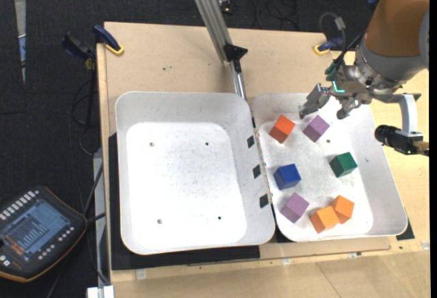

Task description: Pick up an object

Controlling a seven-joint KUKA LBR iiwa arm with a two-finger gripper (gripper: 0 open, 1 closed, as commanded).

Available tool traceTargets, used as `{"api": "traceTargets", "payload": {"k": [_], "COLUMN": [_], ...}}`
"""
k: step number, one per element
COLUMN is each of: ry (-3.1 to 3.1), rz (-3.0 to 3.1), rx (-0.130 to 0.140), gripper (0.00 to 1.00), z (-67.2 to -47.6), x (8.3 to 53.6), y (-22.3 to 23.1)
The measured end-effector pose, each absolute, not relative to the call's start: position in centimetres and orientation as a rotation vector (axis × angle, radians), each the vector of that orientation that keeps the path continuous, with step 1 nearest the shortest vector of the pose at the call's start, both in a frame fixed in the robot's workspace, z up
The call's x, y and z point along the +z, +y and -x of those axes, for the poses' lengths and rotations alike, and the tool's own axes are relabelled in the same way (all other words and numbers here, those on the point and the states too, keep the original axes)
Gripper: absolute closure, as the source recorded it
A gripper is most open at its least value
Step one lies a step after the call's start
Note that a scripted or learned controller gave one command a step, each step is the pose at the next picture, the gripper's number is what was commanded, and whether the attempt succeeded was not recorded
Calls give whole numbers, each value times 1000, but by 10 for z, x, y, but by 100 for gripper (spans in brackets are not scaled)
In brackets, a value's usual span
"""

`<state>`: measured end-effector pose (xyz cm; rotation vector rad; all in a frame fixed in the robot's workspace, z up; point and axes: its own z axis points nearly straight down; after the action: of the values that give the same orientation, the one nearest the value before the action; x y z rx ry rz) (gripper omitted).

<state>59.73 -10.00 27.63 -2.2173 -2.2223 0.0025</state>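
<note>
We see the end effector (330, 104) spread wide and gripping nothing, poised over the far end of the right bin (382, 180), with a purple cube (316, 128) just below it. An orange cube (281, 128) sits just left of that one. Nearer us lie a blue cube (287, 175), a green cube (343, 164), a second purple cube (295, 207) and two orange blocks (332, 213) touching each other. The left bin (181, 170) adjoins the right one. Both rest on a tan board surface (171, 61) with clamps (108, 40) at its far corners. A slanted metal bar (208, 6) crosses above, and a teach pendant (34, 232) lies on the dark floor at left.
</note>
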Motion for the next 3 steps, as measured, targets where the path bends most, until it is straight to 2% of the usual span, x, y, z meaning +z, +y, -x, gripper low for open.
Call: {"api": "traceTargets", "payload": {"k": [1, 3], "ry": [-2222, -2219], "rz": [2221, 2220], "rx": [0, 5], "gripper": [0, 0], "z": [-598, -606], "x": [278, 172], "y": [-100, -105]}}
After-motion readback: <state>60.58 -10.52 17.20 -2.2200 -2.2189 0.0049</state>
